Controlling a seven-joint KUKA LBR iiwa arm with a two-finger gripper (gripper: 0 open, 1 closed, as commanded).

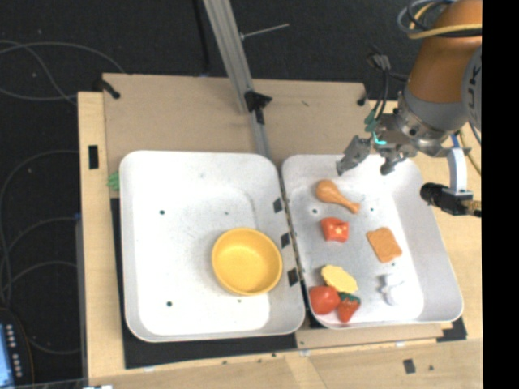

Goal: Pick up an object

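My gripper (373, 160) hangs over the far edge of the right bin (434, 274), its two fingers spread open with nothing between them. Just below it lies a tan chicken drumstick (336, 194). Further down the bin sit a red pepper piece (335, 230), an orange bread slice (383, 244), a yellow piece (339, 279), a red tomato (323, 300), a strawberry (348, 308) and a small white object (391, 288).
The left bin (162, 217) holds a yellow bowl (246, 261) near its right front. A slanted metal pole (231, 51) rises behind the bins. The bench (178, 112) of pale board surrounds both bins.
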